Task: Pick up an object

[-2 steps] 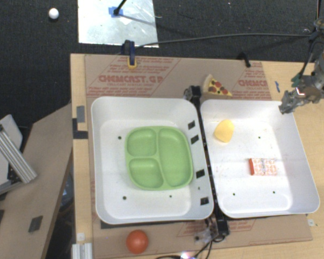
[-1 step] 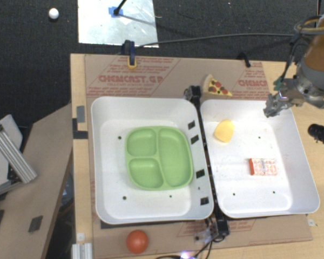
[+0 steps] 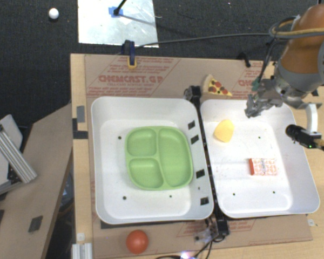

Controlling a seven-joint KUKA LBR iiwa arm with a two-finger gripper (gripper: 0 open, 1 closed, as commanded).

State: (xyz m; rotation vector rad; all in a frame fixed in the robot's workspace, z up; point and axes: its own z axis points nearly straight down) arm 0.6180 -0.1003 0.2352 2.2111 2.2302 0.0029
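Hand (image 3: 252, 110) hovers over right bin's (image 3: 291, 198) far edge, grip state unreadable; yellow lump (image 3: 224, 130) nearest, likely target; red-white packet (image 3: 263, 167) farther.

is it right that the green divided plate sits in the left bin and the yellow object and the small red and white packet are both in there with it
Not quite. The green divided plate does sit in the left bin, but the yellow object and the small red and white packet lie in the right bin, as the camera view shows.
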